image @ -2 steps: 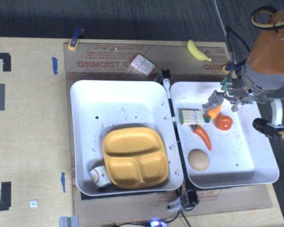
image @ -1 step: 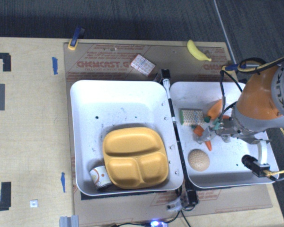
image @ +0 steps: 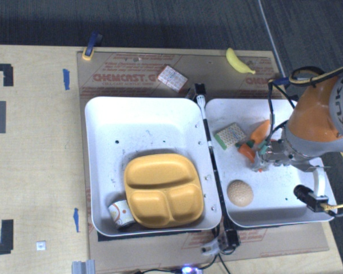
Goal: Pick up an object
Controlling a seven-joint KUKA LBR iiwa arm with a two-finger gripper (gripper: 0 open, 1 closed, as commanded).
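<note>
My gripper (image: 262,157) is down inside the right bin (image: 286,210), in its upper middle, reaching in from the right. Just left of it lies a small red and green object (image: 247,148), and an orange carrot-like piece (image: 260,131) lies just above it. They are so close that I cannot say whether the gripper touches either. A green and white checkered packet (image: 230,135) sits further left. A tan round ball (image: 240,192) rests below and left of the gripper, apart from it.
The left bin (image: 103,124) holds a large yellow compartment tray (image: 163,190) and a small white cup with red marks (image: 120,212) at its lower left. Behind the bins on the cardboard lie a yellow banana (image: 239,61) and a checkered card (image: 171,77).
</note>
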